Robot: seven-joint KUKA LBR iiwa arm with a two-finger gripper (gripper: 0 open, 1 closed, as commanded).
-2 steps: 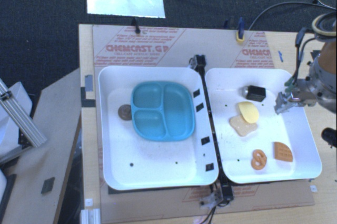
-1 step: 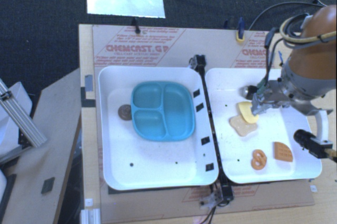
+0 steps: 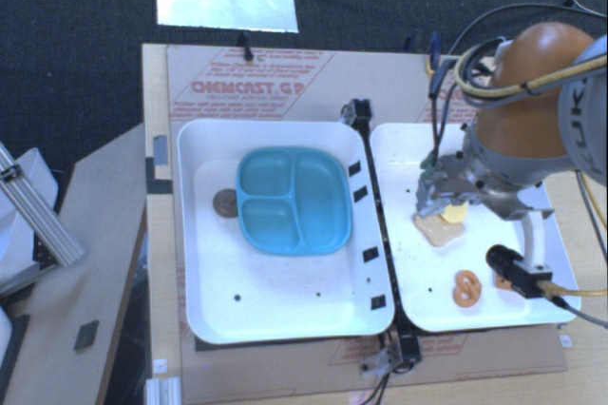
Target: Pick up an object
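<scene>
In the camera view, the grey arm with its orange band reaches in from the right and sets its gripper [image 3: 439, 199] low over the right white bin [image 3: 408, 298], directly above a pale tan, flat-sided piece [image 3: 437, 229] with a small yellow piece [image 3: 454, 214] just beside it. How far the fingers are spread, and whether they hold anything, cannot be told from here. Nearer and to the right lies an orange pretzel-shaped toy [image 3: 466, 288]. The left white bin [image 3: 204, 298] holds a light blue divided plastic plate [image 3: 291, 201] with a small brown round disc [image 3: 225, 202] touching its left edge. The risk, as I judge it: the tan and yellow pieces sit so close that closing could nudge one away or catch only an edge, and the piece would slip out.
</scene>
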